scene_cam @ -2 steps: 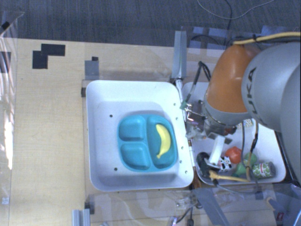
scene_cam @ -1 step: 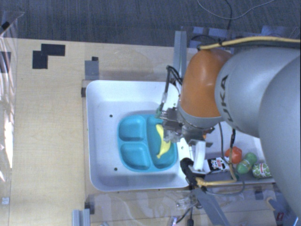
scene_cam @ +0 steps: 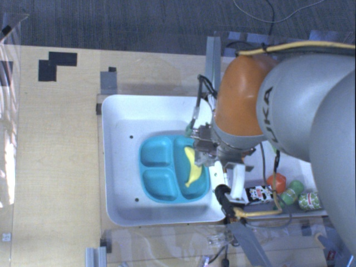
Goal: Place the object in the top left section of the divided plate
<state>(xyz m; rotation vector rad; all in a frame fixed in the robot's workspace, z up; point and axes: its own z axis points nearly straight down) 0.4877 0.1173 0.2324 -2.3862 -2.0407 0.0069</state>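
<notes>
A blue divided plate (scene_cam: 158,168) lies in the left white bin (scene_cam: 119,149). A yellow banana-shaped object (scene_cam: 192,170) rests in the plate's long right section, reaching down toward its lower end. The plate's two smaller sections on the left hold nothing. My gripper (scene_cam: 201,149) hangs at the plate's right rim, directly over the upper end of the banana. The arm's orange band (scene_cam: 242,102) and grey body cover the wrist, and the fingers are hidden from this angle.
The right bin is mostly hidden under the arm; a red object (scene_cam: 276,181), a green ball (scene_cam: 290,195), another green item (scene_cam: 307,201) and a small printed box (scene_cam: 259,193) show at its near side. A cable (scene_cam: 261,7) lies on the floor behind.
</notes>
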